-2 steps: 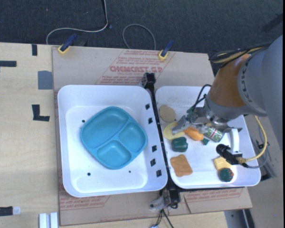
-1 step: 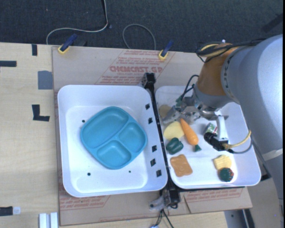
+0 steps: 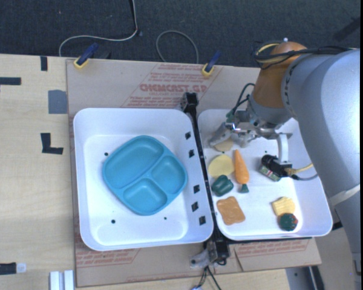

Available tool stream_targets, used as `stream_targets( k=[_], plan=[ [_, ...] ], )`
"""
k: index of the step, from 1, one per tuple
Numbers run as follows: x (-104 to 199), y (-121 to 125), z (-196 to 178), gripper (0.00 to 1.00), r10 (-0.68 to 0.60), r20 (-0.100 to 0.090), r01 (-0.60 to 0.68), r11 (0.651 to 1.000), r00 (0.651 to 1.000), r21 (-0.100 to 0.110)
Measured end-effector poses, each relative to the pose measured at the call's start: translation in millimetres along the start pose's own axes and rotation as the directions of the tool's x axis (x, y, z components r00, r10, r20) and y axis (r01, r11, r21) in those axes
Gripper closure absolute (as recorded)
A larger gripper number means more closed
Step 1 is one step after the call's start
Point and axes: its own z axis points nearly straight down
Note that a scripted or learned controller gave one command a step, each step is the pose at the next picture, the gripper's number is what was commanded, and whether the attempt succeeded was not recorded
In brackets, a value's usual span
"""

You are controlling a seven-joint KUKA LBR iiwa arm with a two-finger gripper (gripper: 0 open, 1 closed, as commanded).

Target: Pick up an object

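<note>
The right bin [image 3: 308, 189] holds several small toy foods. A pale yellow round piece [image 3: 219, 164] lies next to an orange carrot [image 3: 241, 167], with a dark green pepper [image 3: 222, 186] just below them. A brown toast slice [image 3: 231, 210] sits near the front wall. At the front right lie a yellow piece [image 3: 283, 205] and a green ball [image 3: 288, 222]. My gripper [image 3: 225, 139] hangs low over the bin's back left corner, just above the yellow round piece. A beige shape sits at its tip; I cannot make out what it is.
The left bin [image 3: 88, 132] holds a blue divided plate [image 3: 145, 174]. A black divider [image 3: 195, 162] runs between the bins. The grey arm [image 3: 327, 101] covers the right bin's back right part, and a black fitting with a cable [image 3: 273, 167] hangs over that bin.
</note>
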Motion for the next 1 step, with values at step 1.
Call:
stream_targets(
  k=[1],
  plan=[
    [12.9,-4.7,0.0,0.0,0.001,0.002,-0.001,1.0,1.0,0.001]
  ],
)
